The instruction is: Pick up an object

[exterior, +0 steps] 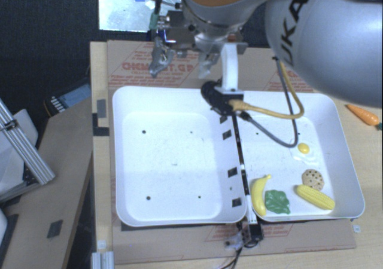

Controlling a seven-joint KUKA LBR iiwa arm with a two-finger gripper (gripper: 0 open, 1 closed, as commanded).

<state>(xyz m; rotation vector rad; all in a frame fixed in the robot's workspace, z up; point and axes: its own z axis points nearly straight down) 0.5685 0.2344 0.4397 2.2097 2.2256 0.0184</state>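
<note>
5 toys lie in the right bin (335, 112)'s near corner: banana (259, 195), green leaf (277, 202), corn (315, 197), cookie (312, 178), egg (304, 149). The gripper (182, 61) hangs open and empty beyond the left bin (128, 142) (well apart from them). Crowded toys could spoil a pinch. The arm reads "KU".

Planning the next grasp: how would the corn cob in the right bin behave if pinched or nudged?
The corn cob looks rounded and tapered, so it may roll if nudged. It seems a stiff, probably light toy. Its glossy surface might slip.
</note>
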